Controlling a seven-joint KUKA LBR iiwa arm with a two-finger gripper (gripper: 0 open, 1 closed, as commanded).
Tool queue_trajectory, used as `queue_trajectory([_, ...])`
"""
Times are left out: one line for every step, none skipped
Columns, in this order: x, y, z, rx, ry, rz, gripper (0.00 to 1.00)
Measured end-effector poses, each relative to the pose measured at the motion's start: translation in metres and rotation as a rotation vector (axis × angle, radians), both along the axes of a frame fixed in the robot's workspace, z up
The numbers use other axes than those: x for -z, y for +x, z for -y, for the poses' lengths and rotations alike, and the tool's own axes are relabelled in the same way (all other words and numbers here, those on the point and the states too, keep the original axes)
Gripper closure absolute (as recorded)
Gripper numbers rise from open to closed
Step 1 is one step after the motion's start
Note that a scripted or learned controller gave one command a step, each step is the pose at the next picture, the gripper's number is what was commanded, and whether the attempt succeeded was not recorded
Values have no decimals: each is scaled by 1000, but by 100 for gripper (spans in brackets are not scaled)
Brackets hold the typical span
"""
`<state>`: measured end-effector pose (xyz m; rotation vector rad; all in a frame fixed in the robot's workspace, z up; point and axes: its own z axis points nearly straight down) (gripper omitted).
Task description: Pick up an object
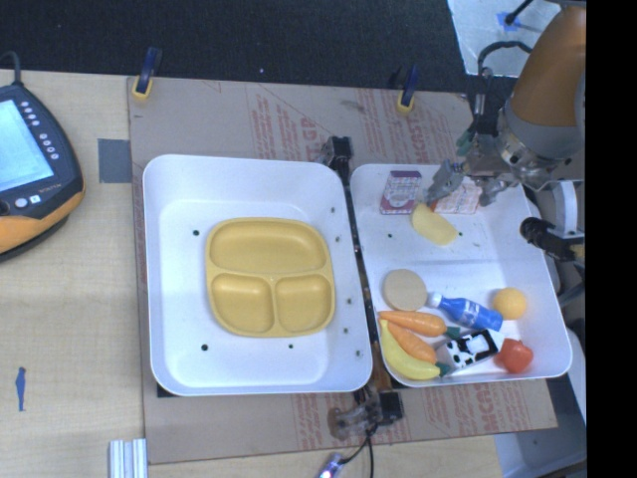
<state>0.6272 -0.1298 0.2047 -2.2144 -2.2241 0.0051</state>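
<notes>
The gripper [466,179] hovers in the upper right of the frame over the right bin's [542,267] far end, its fingers spread apart around nothing. The pale yellow wedge [434,225] lies just below and left, long axis slanting down-right. The bin wall is close behind, with open floor toward the frame's middle.

Robot lab or test bench, probably. Evidence: teach pendant [30,172] with screen on wooden bench at left; cardboard sheet [259,118] fixed by spring clamps [145,73]; two white bins [159,267] side by side; toy food [413,339] as test objects; industrial arm [547,78] at right.
</notes>
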Motion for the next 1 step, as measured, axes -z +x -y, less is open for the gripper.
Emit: queue_trajectory([111, -80, 5, -1, -1, 5, 0])
